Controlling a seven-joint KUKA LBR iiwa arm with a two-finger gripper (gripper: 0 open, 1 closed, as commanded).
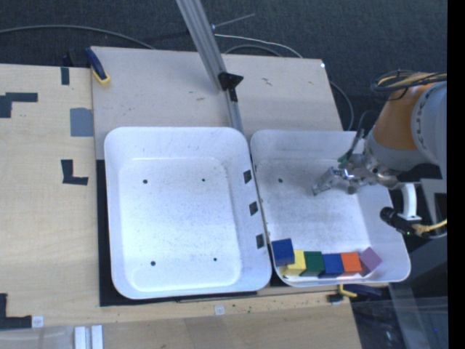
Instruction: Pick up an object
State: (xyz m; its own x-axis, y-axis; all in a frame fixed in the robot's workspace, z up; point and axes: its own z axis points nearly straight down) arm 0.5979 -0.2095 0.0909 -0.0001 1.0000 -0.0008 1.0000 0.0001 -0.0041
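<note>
Hovering over the middle of the right bin [378, 267], the hand [325, 185] points left with nothing between its fingers; whether they are apart or together cannot be told. Both bins sit on the bench [160, 86], the left bin [116, 158] touching the right. Along the right bin's near wall lies a row of blocks: blue block [282, 251], yellow block [294, 266], green block [313, 262], another blue block [333, 265], orange block [351, 262], purple block [370, 258].

Two white bins [178, 140] sit on one bench [43, 195], the right-hand bin [290, 147] holding six coloured blocks [323, 262] along its near edge.
</note>
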